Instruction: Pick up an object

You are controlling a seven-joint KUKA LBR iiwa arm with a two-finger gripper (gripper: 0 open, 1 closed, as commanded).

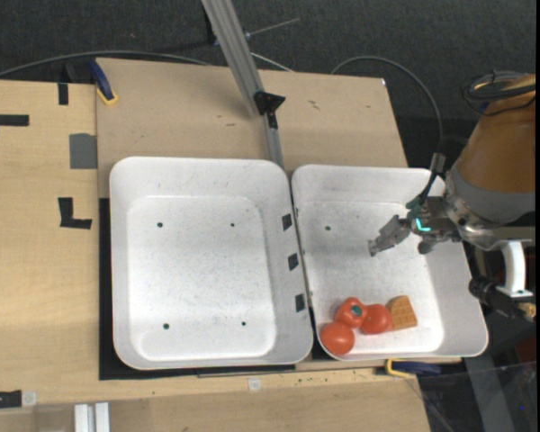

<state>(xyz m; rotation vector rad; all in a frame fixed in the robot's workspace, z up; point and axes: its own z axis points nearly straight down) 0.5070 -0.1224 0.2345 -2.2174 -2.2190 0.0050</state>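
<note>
Red toys (358, 320) in right bin (360, 196)

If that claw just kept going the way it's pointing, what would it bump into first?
Most likely the bare white floor of the right bin. The gripper points left and slightly downward over it, well above the red toys near the front edge. Its height is hard to judge from one view.
</note>
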